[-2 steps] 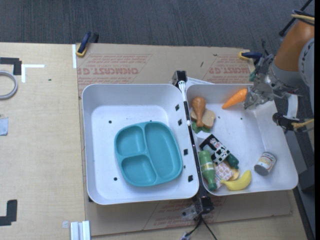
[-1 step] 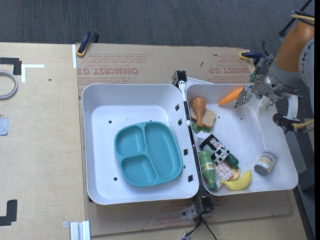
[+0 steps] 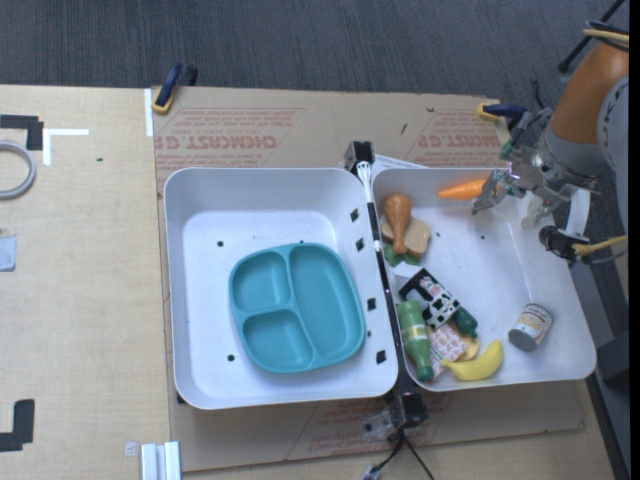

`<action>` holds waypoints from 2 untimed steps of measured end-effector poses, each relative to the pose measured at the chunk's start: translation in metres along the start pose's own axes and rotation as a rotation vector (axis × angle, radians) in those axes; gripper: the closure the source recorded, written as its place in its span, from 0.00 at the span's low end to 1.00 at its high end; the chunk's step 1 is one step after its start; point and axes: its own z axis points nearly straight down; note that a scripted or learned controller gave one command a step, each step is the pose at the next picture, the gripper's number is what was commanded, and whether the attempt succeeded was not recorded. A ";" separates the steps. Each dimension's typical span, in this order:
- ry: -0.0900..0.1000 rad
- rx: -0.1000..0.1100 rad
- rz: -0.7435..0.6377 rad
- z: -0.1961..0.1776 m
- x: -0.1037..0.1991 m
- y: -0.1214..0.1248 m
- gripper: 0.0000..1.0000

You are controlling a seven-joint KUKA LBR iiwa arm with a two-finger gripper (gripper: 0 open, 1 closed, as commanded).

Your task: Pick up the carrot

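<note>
Gripping by a Thin Margin

Camera view: my claw point(image 3: 492, 192) pinches the thick end of the small orange plastic carrot point(image 3: 462, 190), raised near the back wall of the right shallow white bin point(image 3: 560, 363). Held so near its end, it could pivot or slip free if I swing.

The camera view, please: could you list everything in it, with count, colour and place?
bins: two, white, side by side on the bench
plate: one, teal, three compartments, in the left bin
carrot: one, orange, right bin's far edge, at the pincer's tip
drumstick: one, brown, right bin, by the divider
green bottle: one, right bin, near side
banana: one, yellow, right bin, near edge
can: one, grey, right bin, near right corner
clamps: two, blue and yellow, far cardboard edge
pincer: one, grey, beside the carrot
</note>
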 end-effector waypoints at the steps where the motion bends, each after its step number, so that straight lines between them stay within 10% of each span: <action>1: 0.003 0.002 0.133 0.011 0.003 0.000 0.00; 2: 0.007 0.020 0.261 0.021 0.003 -0.002 0.00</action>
